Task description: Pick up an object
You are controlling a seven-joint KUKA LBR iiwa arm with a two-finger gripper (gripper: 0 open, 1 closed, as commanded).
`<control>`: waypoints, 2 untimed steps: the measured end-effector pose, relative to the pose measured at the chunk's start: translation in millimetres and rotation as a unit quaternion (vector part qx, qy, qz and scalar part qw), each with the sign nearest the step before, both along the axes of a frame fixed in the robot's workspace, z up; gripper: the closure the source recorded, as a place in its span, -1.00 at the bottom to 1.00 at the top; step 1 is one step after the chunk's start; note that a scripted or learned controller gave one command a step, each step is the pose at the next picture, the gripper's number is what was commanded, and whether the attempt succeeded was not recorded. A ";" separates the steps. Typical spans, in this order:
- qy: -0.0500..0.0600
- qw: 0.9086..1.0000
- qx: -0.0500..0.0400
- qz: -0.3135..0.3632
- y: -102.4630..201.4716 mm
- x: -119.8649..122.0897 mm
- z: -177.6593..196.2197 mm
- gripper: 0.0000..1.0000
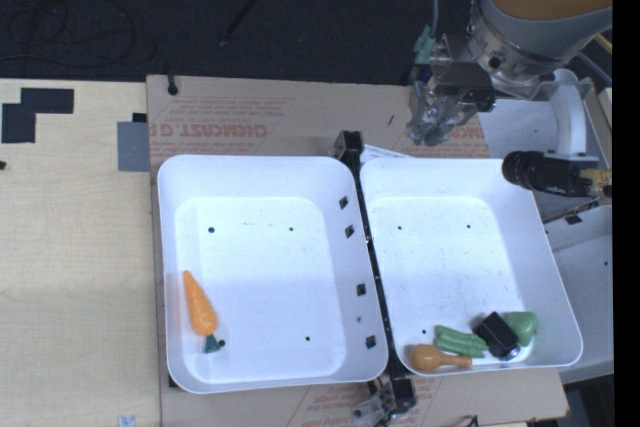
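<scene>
Candidate objects sit in both bins. Left bin point(170, 215): one toy carrot point(199, 304), smooth orange plastic, tapered, with a small dark green stub at its lower end; it lies near the front left corner, close to the left wall. Right bin point(560, 285): a cluster in the front right corner. A black blocky object point(497, 334) lies tilted, touching a rounded light green piece point(521, 324) on its right and a darker green pod-shaped piece point(459, 341) on its left. Just in front of the pod lies a tan-orange pear-shaped item point(436, 358), bulb to the left, thin neck pointing right.

Both bins are shallow white plastic with rounded corners and small dark dots on the floors. They meet along a black clip strip point(360, 255) down the middle.

Under the bins is a brown cardboard sheet point(260, 120) with red print, reversed and upside down from this camera; not legible with confidence. The light wooden bench point(70, 265) carries dark rectangular marks at far left.

Gripper point(432, 130) hangs above the cardboard, behind the right bin's back left corner, well apart from all objects. Nothing between its fingers; whether spread or closed, cannot tell at this resolution.
</scene>
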State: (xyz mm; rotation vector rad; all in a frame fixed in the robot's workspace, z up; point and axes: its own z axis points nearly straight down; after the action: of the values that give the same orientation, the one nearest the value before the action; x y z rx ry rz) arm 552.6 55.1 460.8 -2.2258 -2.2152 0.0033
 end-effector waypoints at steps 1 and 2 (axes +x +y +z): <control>0.006 1.000 -0.001 -0.002 -81.2 12.7 -109.1 1.00; -0.004 1.000 0.000 0.003 -54.9 38.4 -37.3 1.00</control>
State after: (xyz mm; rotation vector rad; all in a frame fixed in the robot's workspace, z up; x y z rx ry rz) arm 591.0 0.1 423.5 -2.2217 -2.2264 -0.0051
